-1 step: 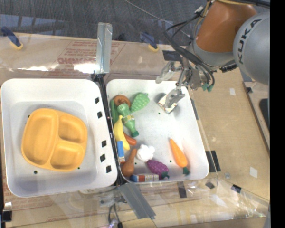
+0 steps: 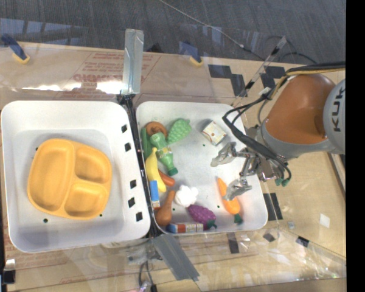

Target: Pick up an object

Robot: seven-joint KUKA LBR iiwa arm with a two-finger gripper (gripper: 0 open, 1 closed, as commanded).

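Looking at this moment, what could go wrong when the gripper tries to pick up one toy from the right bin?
1. The gripper is open above the right bin, near the orange carrot. The carrot lies close to the bin's right wall, so one finger may hit the wall.
2. The purple grapes and white toy lie close together, so a grasp there may catch two things or push them apart.

Arm (image 2: 304,111): grey casing, broad rounded orange band above wrist, black lettering "KU" on grey shell. Black cables loop along wrist, one green bit. Gripper (image 2: 231,172): bare silver metal, two fingers.
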